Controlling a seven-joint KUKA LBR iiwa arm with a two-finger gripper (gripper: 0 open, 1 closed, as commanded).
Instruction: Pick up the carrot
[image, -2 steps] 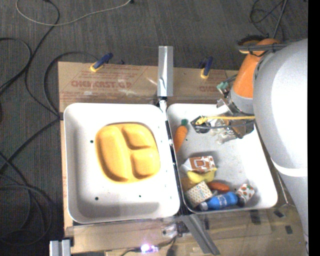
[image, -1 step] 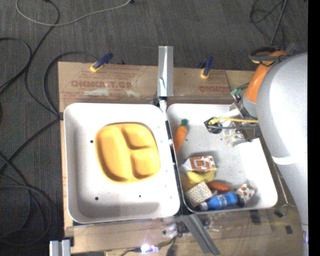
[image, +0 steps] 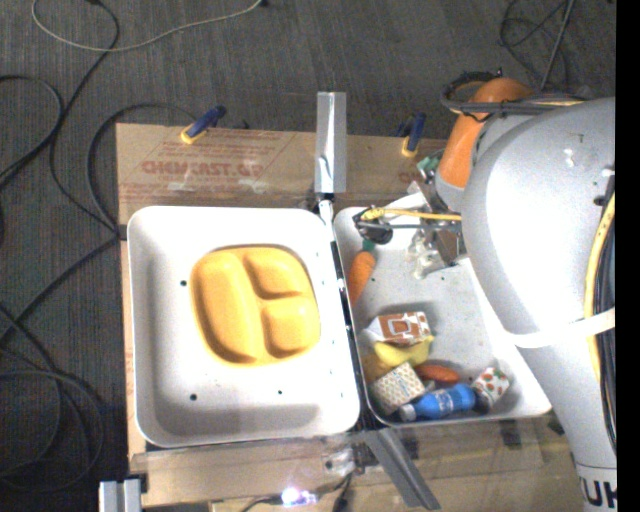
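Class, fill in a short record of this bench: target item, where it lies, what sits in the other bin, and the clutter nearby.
target: carrot
location: right bin, against its left wall, far half
left bin: holds a yellow divided tray
clutter: small packets, a blue bottle at the right bin's near end
pincer: above the right bin's far end, right of the carrot

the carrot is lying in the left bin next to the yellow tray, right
Not quite. The camera view shows the carrot in the right bin, against its left wall. The yellow tray sits alone in the left bin.
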